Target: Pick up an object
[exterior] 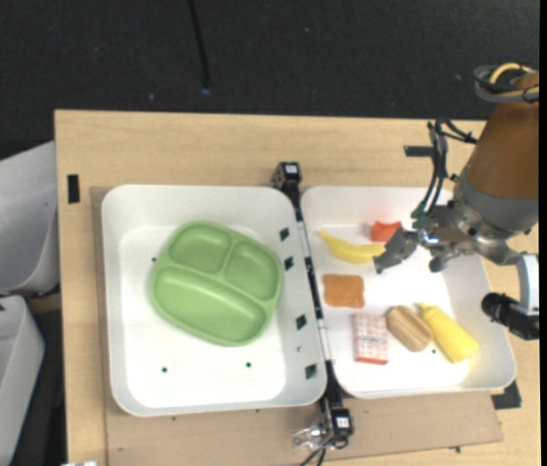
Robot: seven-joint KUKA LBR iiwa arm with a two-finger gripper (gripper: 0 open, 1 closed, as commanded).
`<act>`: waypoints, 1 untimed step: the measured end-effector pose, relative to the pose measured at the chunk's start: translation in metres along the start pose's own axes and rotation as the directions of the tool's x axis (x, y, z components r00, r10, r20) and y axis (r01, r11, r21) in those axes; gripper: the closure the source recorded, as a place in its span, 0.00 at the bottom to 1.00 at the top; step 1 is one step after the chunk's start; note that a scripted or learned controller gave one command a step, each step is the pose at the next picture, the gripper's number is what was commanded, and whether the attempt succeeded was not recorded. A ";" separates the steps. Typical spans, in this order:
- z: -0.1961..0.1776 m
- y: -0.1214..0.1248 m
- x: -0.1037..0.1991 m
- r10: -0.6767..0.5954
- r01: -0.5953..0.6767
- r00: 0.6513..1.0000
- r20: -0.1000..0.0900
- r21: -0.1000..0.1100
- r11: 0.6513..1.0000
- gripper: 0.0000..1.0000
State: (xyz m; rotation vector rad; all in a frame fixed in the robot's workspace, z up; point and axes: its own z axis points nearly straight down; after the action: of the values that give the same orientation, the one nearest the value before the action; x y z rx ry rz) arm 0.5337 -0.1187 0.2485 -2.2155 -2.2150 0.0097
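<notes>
1. Nearest the lens, low in the right bin (pixel 487 382): red-and-white packet (pixel 371 339), brown bun (pixel 409 328), yellow bottle (pixel 450 333), all below the fingers.
2. Far left of the fingers: green divided plate (pixel 218 282) lying flat in the left bin (pixel 127 377).
3. Just left of the fingers: yellow banana (pixel 351 249); orange-brown block (pixel 344 290) below it.
4. Small red piece (pixel 385 230) just above and left of the dark fingers (pixel 396 252).
5. Fingers over the right bin on the counter (pixel 186 149), gripping nothing visible; open or closed, cannot tell.
</notes>
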 end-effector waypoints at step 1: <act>-0.006 0.002 0.000 -0.003 0.003 1.000 0.002 -0.012 1.000 0.00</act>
State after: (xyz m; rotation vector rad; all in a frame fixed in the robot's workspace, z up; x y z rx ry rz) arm 0.5359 -0.1186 0.2543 -2.2195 -2.2246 -0.0015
